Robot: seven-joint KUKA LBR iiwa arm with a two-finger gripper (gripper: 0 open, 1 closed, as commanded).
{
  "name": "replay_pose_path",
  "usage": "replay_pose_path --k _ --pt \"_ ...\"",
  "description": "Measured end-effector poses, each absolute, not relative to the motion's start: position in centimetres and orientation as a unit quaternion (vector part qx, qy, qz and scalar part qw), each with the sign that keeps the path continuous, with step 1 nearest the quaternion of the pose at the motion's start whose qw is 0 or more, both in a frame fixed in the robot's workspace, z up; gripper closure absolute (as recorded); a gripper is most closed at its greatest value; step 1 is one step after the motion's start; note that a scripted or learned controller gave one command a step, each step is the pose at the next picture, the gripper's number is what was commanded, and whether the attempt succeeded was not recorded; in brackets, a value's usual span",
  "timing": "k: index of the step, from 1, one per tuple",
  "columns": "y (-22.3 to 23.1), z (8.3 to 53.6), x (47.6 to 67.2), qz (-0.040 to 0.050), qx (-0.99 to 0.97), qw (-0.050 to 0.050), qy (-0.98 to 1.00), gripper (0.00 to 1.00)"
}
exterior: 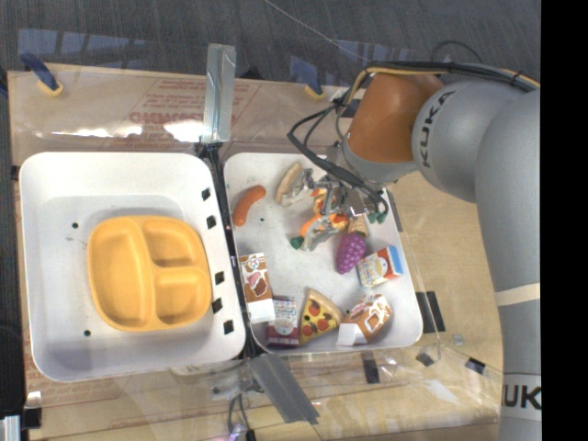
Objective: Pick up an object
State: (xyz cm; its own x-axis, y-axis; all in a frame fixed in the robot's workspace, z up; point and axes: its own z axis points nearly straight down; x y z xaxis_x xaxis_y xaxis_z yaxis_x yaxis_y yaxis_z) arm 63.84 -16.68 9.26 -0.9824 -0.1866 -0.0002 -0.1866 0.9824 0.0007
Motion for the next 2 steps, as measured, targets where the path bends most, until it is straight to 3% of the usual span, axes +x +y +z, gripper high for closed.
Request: replay_pose_path --k 1,2 --pt "-17.3 9.4 64.4 -0.0011 -0.158 0.003 0.987 0.00" --pt "-16.1 9.3 64.1 0.0004 -0.110 0.000 0.994 0.00"
